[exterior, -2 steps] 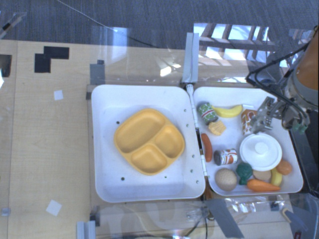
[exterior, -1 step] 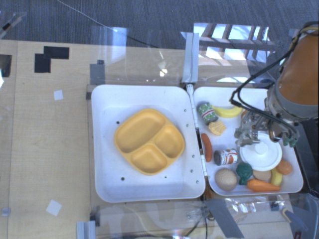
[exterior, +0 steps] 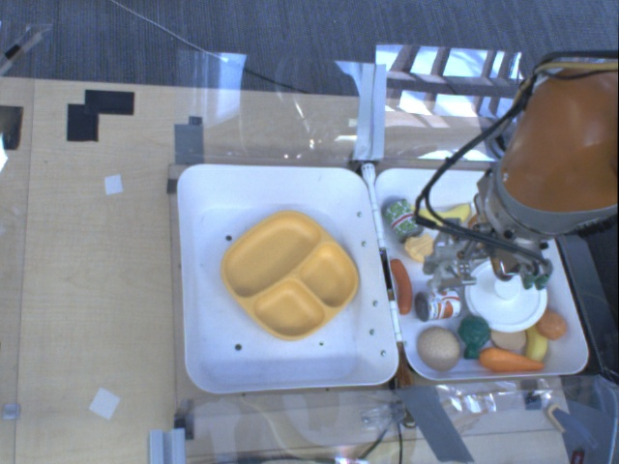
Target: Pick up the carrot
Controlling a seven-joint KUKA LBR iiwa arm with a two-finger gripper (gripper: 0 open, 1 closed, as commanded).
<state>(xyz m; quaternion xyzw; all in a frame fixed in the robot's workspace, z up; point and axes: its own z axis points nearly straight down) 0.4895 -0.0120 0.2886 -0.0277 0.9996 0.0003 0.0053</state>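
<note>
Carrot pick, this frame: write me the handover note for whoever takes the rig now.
Gripper: over the middle of the right bin, among the items; nothing visibly held, finger state unreadable.
Carrot: lying flat at the right bin's near edge, beside the broccoli, apart from the gripper.
Yellow divided plate: in the left bin.
Done: nothing shown.
Left: move to the carrot, grasp, lift.
</note>
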